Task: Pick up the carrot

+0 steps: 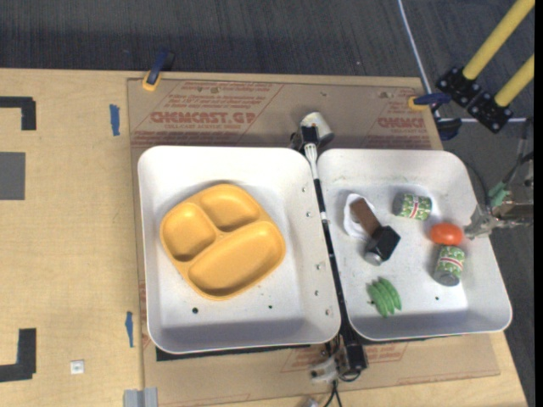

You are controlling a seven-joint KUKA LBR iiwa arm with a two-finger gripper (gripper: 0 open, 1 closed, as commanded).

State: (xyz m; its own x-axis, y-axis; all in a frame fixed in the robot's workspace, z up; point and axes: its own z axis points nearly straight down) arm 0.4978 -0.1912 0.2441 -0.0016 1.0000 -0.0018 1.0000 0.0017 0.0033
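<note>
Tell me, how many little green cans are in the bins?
2. One small green-labelled can lies near the back of the right white bin. The other green-labelled can stands nearer the bin's right side, just in front of an orange rounded toy.

Bright, even light; slightly soft focus.

The gripper [499, 210] sits low at the outer rim of the right bin [485, 299], about level with the middle of that rim. The arm enters from beyond it, blurred and thin.
</note>
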